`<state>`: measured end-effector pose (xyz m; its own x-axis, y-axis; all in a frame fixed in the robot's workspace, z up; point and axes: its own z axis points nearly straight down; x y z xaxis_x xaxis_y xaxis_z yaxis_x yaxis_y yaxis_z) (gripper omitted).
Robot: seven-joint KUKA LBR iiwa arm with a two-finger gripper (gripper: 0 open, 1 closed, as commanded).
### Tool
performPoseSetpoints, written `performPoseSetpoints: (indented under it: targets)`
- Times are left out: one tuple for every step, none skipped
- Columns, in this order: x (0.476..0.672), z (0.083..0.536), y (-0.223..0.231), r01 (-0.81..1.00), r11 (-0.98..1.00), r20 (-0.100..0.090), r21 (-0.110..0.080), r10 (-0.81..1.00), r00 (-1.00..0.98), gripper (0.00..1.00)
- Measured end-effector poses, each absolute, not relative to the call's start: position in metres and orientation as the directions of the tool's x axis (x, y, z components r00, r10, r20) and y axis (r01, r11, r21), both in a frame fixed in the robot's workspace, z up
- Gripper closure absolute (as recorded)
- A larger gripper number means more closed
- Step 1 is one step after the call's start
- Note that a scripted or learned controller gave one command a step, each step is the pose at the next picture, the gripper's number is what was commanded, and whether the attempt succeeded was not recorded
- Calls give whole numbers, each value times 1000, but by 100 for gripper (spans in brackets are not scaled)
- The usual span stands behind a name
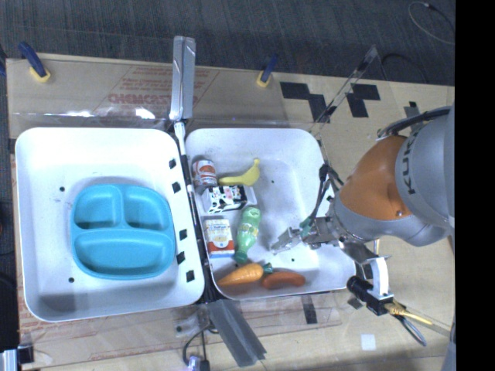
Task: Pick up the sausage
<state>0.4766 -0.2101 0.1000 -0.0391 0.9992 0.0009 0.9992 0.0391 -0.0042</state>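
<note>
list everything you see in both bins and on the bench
left bin: 1, white, bench left
tray: 1, blue, three compartments, in left bin
right bin: 1, white, bench right
can: 1, red and white, right bin, far left
banana: 1, yellow, beside can
carton: 1, black and white, below banana
packet: 1, white and red, below carton
bottle: 1, green, right of packet
carrot: 1, orange, near edge
sausage: 1, reddish brown, right of carrot
clamps: 2, blue, bench's far edge
arm: 1, grey and orange, right
pincer: 1, above the sausage

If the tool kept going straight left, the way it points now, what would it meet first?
Probably the green bottle, which lies directly left of the tool in the right bin. The sausage sits lower, off that line. The tool's height above the bin floor is unclear, so it might pass over.
</note>
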Motion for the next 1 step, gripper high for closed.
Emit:
performPoseSetpoints:
  targets:
    - [476, 91, -210, 998, 63, 3, -4, 998, -63, 0]
